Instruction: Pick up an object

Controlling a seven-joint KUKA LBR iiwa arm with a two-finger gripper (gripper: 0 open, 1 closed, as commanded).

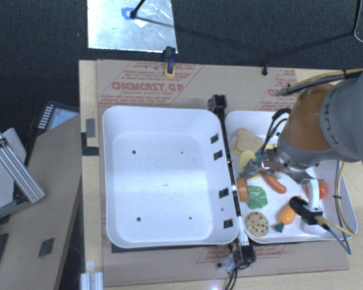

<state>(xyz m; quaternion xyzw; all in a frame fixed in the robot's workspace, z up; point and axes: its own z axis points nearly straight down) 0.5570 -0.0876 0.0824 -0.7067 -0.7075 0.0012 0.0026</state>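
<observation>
Two white bins before us, left bin [163,174], right bin [345,201] under the arm [327,122], gripper [254,168] low among toy food, just above the green piece [256,197], beside the orange sausage [273,182], its grip we cannot tell, round cookie [256,223] nearer the front rim.

Arm [336,116] cut off by the right edge, its bulk hiding the middle of the right bin [349,213], gripper [254,167] fingers too small to read, tan flat piece [248,141] partly covered, printed board lettering [146,86] blurred.
</observation>
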